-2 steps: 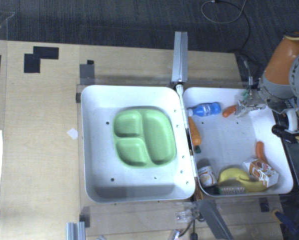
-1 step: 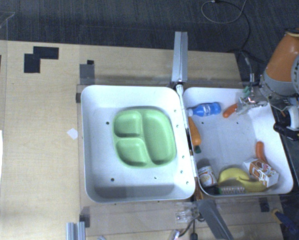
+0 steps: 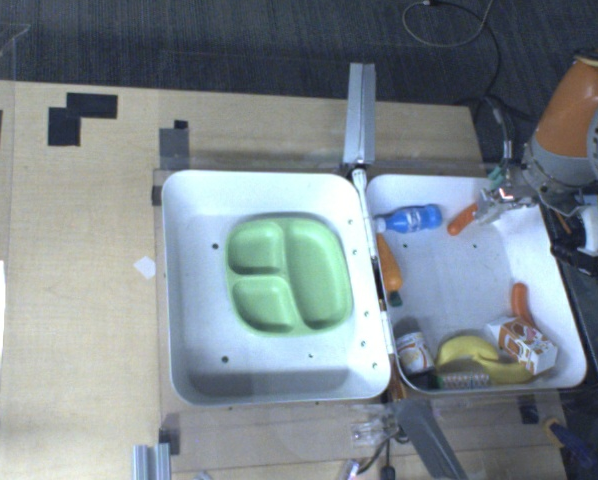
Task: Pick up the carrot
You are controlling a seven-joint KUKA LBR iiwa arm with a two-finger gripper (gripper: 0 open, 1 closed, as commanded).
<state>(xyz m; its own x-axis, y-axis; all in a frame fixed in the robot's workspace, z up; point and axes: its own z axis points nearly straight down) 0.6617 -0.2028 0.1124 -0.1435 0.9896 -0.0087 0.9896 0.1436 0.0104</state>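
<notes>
Step judged: approach, grasp not yet made. Carrot [image 3: 388, 264] seen lying along left wall of right bin [image 3: 459, 283], just below blue bottle [image 3: 411, 218]. End effector [image 3: 499, 200] seen near bin's far edge, beside small orange item [image 3: 462, 219]; spread or pressed together cannot be told. Next move judged: leftward travel, then descent over carrot, with wall clearance minded.

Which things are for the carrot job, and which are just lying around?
For the job: carrot, hand.
Just lying about: blue bottle, banana, small carton, can, green plate.
</notes>
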